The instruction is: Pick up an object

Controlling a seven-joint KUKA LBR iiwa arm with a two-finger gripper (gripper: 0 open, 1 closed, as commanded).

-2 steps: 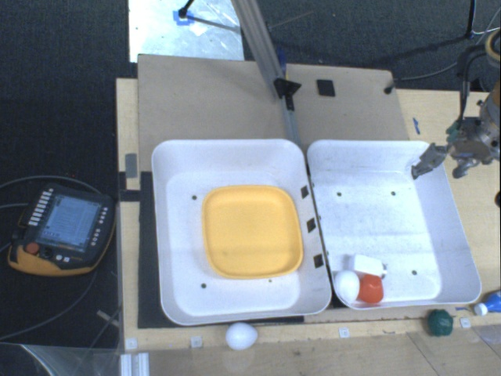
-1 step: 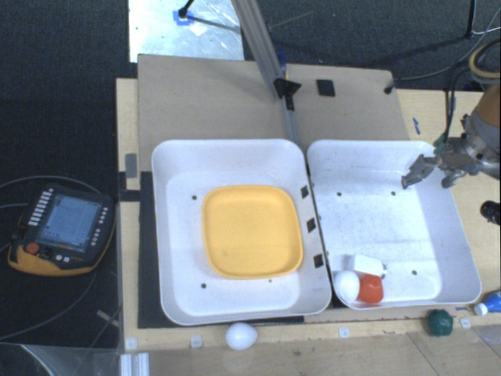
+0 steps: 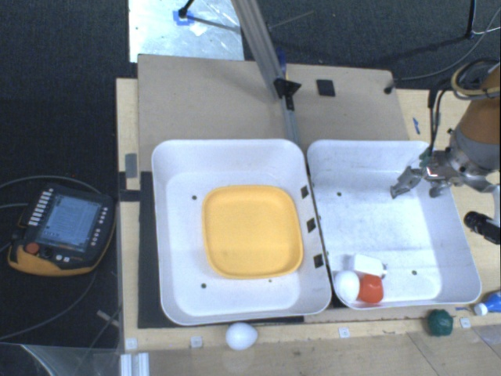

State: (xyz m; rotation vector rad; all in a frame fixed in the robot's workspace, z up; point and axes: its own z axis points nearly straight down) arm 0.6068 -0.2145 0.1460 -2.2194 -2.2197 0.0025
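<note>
The right bin (image 3: 407, 233) holds a white egg-shaped object (image 3: 346, 285), a red object (image 3: 371, 289) and a small white block (image 3: 368, 265), clustered in its near left corner. My gripper (image 3: 416, 187) hangs over the far right part of this bin, well away from that cluster. Its fingers are spread open with nothing between them. A square yellow plate (image 3: 253, 230) lies in the middle of the left bin (image 3: 176, 233).
On the bench in front of the bins lie a white egg (image 3: 241, 336), a green ball (image 3: 439, 322) and a blue item (image 3: 489, 304). A slanted metal pole (image 3: 258, 30) rises behind the bins. A teach pendant (image 3: 59, 227) rests far left.
</note>
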